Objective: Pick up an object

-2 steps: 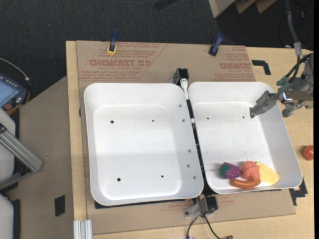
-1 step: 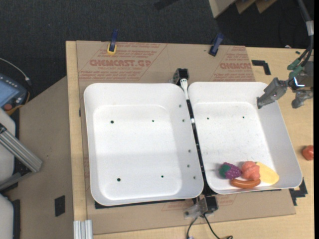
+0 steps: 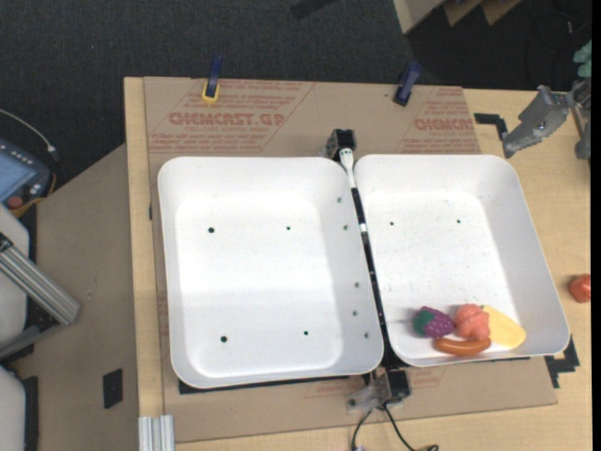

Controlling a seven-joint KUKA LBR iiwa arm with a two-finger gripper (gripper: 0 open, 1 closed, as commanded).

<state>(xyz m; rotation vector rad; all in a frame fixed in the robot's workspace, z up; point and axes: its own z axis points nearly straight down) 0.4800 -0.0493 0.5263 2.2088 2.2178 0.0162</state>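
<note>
The left bin [image 3: 188, 280] I pass over. My targets huddle in the right bin's [image 3: 526, 214] near corner: grapes [image 3: 434, 322], sausage [image 3: 462, 346], a yellow piece [image 3: 507, 331]. The sausage's long axis runs left-right (roughly along the near wall). My claw's state I cannot tell.

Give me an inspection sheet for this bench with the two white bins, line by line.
Surface: brown cardboard-covered bench bearing a left shallow white bin and a right shallow white bin, side by side.
Job's things: purple toy grape bunch, red-orange lumpy toy, orange-red toy sausage and yellow flat toy piece, clustered in the right bin's near corner.
Clutter: small orange object on the bench, right of the bins.
Grippers: grey metal gripper at the far right, off the bins, holding nothing seen.
Cables: black cable at the near edge.
Surroundings: dark carpet floor; blue clamps on the far edge.
</note>
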